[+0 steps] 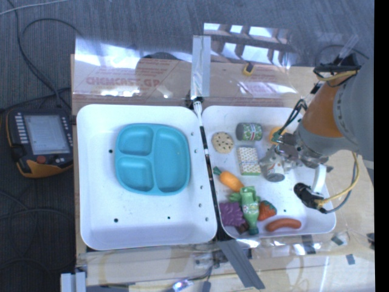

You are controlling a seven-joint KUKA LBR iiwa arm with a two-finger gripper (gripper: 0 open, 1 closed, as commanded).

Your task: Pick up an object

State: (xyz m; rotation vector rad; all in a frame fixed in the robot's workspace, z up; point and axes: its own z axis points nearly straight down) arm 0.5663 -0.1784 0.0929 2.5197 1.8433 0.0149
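Writing: reddish lettering on the cardboard (130, 81) behind the bins, washed out by glare, can't be read.
Pendant: a teach pendant (41, 142) with a lit screen lies on the floor at left, its text too small to read.
Floor: dark grey carpet, black cables looping across it.
Counter: pale counter (358, 218) under two white bins.
Left bin: left bin (97, 212) carries a blue divided plate (152, 159).
Right bin: right bin (304, 215) has a cookie (222, 142), green can (249, 131), cracker (248, 160), carrot (229, 180), green bottle (249, 202), grapes (230, 214), strawberry (266, 210) and sausage (283, 225).
Arm: in from the right, orange band showing.
Jaws: the gripper (273, 166) is low in the right bin just beside the cracker; can't tell how the jaws stand, or whether anything sits between them.
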